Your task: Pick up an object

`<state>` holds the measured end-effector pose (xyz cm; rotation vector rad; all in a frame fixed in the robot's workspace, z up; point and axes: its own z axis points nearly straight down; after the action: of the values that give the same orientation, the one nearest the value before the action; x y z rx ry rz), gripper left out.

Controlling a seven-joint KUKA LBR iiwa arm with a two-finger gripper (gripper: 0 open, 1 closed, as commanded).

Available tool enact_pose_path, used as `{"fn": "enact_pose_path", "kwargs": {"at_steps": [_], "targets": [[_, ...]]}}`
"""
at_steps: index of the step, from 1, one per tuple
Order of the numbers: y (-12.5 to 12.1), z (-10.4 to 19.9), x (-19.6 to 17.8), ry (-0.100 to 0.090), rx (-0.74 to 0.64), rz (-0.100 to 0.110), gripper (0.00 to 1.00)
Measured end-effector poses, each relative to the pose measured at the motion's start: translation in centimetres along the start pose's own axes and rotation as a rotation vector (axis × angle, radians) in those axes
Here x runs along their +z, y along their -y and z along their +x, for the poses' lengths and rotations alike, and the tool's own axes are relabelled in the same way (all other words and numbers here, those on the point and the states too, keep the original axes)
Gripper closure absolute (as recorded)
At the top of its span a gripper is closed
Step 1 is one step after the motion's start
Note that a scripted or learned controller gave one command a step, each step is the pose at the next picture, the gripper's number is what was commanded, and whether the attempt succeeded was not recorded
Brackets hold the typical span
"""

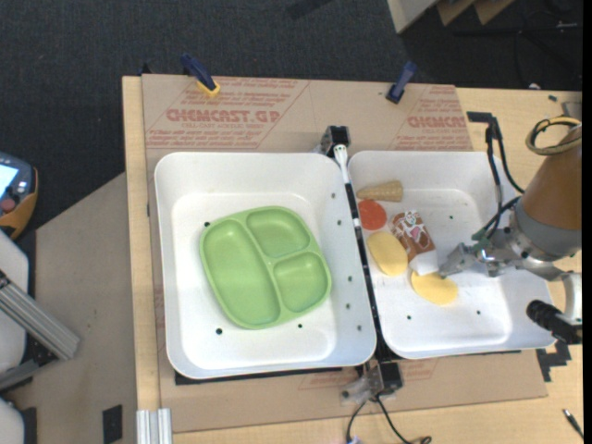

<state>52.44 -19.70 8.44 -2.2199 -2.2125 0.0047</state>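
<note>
The right bin (481, 326) holds several items along its left side. These are a tan cylinder (381, 191), a red round piece (372, 215), a brown and white packet (413, 232), a yellow oval (388, 253) and a second yellow piece (435, 289). A small white object (424, 266) lies between the two yellow ones. My gripper (453, 264) reaches in from the right and hangs low, just right of the white object and above the second yellow piece. I see nothing lifted off the bin floor.
In the left bin (176, 248) lies a green divided plate (266, 266). A black clip strip (351, 211) joins the bins. The arm's orange band (555, 188) stands over the right bin's far edge, with cables (495, 155) above it.
</note>
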Motion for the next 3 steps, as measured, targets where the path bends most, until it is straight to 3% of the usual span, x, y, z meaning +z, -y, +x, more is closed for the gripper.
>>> {"fn": "enact_pose_path", "kwargs": {"at_steps": [1,2,3], "targets": [[-13.7,2.1,-0.3,0.005,-0.011,-0.02,0.0],[-13.8,6.9,-0.2,0.002,-0.008,-0.007,0.0],[-8.9,10.6,-0.1,0.001,-0.005,-0.002,0.0]]}}
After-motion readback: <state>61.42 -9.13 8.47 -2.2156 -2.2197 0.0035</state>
